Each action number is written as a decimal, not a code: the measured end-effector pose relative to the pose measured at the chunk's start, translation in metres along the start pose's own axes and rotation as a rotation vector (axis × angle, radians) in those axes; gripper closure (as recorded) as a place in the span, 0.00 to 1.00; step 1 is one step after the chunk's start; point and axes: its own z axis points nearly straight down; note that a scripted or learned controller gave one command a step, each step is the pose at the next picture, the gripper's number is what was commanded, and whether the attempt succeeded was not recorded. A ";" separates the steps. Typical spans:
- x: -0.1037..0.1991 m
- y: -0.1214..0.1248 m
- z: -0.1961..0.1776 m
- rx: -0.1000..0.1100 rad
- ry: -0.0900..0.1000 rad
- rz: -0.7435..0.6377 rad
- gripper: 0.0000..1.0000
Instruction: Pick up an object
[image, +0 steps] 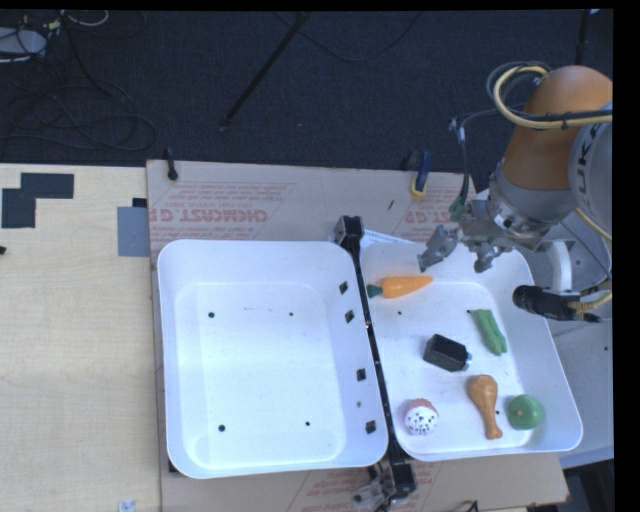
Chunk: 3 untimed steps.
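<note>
Right bin (560, 400) contains a black block (446, 352), green piece (489, 331), drumstick (485, 403), green ball (524, 410) and spotted ball (421, 417). Carrot (404, 286) lies near its far edge, long axis across the bin, green top toward the divider. Gripper (462, 255) hangs above that edge, fingers spread, holding nothing.

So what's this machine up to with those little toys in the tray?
A grey and orange robot arm reaches in from the right to pick up one of the toys. Its hand hangs open over the far edge of the right bin, holding nothing, nearest the toy carrot. A black block, a green piece, a drumstick, a green ball and a spotted ball lie untouched in that bin.
</note>
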 end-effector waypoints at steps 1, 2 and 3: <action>-0.081 -0.080 0.006 0.004 -0.001 0.008 0.00; -0.081 -0.034 0.139 -0.007 -0.005 -0.004 0.00; -0.104 -0.090 0.131 -0.010 -0.004 0.001 0.00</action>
